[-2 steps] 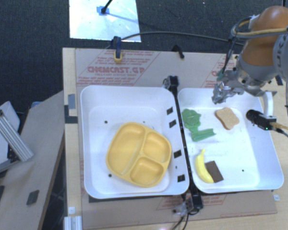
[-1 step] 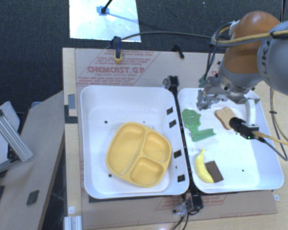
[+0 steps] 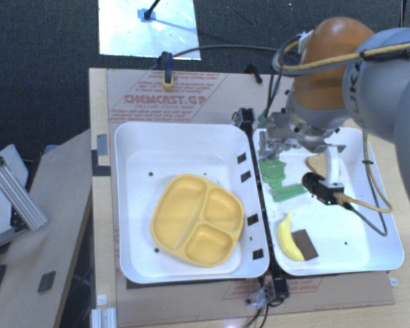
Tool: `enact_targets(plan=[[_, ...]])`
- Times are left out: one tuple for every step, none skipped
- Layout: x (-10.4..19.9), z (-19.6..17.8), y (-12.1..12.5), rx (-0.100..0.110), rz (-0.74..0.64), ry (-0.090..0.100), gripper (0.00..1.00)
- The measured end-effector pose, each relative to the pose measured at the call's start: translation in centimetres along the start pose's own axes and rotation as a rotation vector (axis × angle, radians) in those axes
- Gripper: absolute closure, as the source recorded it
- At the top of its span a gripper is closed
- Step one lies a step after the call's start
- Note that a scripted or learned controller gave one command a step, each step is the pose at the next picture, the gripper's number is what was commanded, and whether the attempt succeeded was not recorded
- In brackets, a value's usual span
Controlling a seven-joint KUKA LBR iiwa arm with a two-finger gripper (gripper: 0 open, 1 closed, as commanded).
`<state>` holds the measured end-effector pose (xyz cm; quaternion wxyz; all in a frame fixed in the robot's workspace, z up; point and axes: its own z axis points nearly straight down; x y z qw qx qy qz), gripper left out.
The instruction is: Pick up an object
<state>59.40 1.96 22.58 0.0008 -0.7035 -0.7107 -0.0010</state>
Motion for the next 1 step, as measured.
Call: enact_targets(plan=[[5.78, 0.46, -2.54, 0.002, 0.0, -0.001, 1.0]])
